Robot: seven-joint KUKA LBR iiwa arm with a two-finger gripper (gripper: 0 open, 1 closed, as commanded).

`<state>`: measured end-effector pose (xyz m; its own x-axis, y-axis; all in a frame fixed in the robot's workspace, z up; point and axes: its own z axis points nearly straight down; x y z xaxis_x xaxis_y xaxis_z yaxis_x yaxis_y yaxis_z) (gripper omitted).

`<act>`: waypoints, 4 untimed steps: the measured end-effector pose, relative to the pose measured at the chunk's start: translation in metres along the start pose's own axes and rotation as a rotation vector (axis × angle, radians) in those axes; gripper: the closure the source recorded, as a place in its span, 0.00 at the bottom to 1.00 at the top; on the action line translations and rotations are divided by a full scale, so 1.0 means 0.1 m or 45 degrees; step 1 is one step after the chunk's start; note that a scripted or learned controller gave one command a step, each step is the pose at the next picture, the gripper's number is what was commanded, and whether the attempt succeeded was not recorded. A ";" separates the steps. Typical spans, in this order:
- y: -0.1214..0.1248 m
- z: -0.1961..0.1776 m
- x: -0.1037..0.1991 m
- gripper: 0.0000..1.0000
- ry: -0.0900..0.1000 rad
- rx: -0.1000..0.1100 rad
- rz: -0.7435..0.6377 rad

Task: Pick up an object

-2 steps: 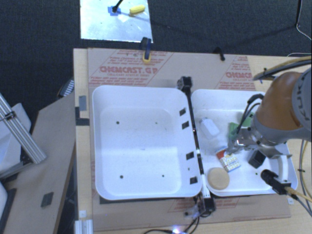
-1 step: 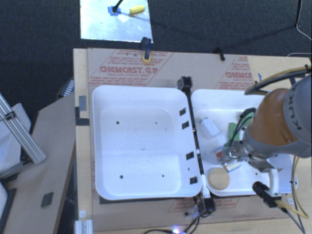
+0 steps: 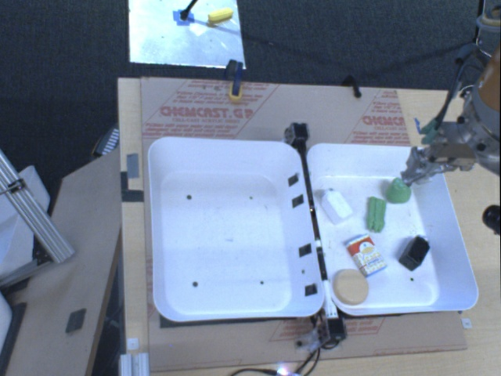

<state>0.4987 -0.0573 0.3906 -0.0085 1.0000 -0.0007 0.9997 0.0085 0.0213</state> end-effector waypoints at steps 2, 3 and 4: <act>0.80 -0.38 -0.06 1.00 -0.001 0.022 0.009; 1.29 -0.24 -0.11 1.00 -0.001 0.023 0.004; 1.71 -0.11 -0.14 1.00 -0.001 0.022 0.003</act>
<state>0.6700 -0.0700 0.4057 -0.0062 1.0000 -0.0014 1.0000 0.0062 0.0037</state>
